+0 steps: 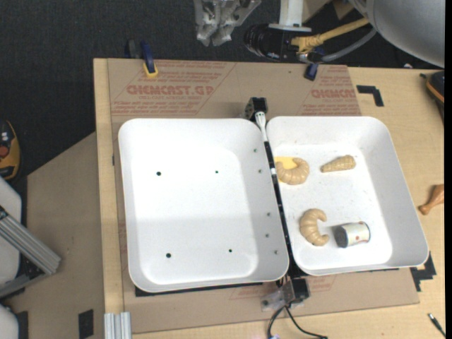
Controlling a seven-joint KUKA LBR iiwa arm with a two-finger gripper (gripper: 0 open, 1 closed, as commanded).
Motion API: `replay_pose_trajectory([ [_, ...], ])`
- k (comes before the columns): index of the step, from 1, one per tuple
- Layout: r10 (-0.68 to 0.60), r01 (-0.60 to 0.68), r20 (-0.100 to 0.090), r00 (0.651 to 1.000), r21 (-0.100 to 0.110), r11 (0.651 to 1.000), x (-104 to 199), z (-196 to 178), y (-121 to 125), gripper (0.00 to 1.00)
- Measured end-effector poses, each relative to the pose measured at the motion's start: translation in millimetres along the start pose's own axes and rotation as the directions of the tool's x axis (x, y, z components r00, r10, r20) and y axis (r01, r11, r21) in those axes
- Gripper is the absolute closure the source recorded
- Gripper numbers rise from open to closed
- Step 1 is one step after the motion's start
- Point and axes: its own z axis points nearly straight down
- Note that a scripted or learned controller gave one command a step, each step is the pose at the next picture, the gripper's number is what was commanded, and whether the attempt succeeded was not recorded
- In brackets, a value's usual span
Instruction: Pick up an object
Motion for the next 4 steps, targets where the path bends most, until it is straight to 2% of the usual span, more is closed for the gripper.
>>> replay_pose_trajectory([
  [1, 0.007, -0.008, 0.015, 1.0, 0.038, 0.999, -4.4, 163.6, -55.5, 1.0],
  [2, 0.003, -0.003, 0.004, 1.0, 0.013, 1.0, -2.3, 103.3, -106.8, 1.0],
  [3, 0.004, -0.004, 0.0, 1.0, 0.003, 1.0, -1.8, -29.3, -127.2, 1.0],
  [4, 0.01, -0.01, 0.015, 1.0, 0.033, 0.999, -4.5, 184.4, -106.1, 1.0],
])
